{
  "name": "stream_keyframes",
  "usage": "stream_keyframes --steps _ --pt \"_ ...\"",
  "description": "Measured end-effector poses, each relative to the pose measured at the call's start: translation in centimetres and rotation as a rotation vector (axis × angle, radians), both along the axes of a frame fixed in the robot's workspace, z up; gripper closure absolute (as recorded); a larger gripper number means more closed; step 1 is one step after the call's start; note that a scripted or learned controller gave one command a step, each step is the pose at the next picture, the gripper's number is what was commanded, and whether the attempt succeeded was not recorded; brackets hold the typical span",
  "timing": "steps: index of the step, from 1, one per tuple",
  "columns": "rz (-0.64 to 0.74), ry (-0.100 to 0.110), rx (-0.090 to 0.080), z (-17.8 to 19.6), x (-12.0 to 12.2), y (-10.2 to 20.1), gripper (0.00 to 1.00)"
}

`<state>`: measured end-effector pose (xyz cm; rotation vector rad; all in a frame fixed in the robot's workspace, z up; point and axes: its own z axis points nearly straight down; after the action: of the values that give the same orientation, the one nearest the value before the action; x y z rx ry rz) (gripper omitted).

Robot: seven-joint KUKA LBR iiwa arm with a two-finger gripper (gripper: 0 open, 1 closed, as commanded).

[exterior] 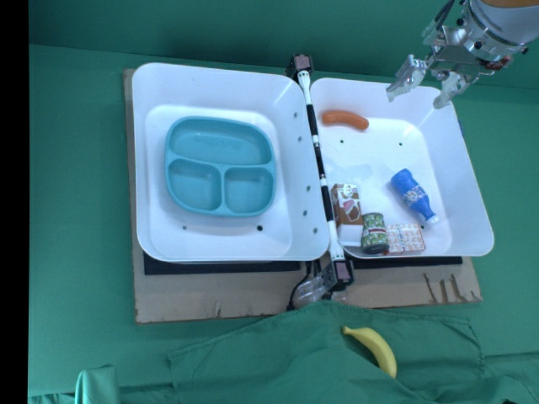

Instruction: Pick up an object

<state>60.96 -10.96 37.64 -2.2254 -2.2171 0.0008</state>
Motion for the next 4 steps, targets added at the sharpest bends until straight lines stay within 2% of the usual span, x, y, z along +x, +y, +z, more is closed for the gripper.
stream_keyframes --steps 1,2,3,4 --pt "-0.002 0.007 0.000 -9.6 -3.0 -0.7 0.00" --pt "-0.005 0.005 -0.001 -18.1 -3.3 -5.3 0.00" --pt "-0.001 -0.016 -0.002 -19.1 -5.2 -7.8 0.00" --pt "0.001 -0.022 -0.008 -19.0 -7.1 -7.9 0.00"
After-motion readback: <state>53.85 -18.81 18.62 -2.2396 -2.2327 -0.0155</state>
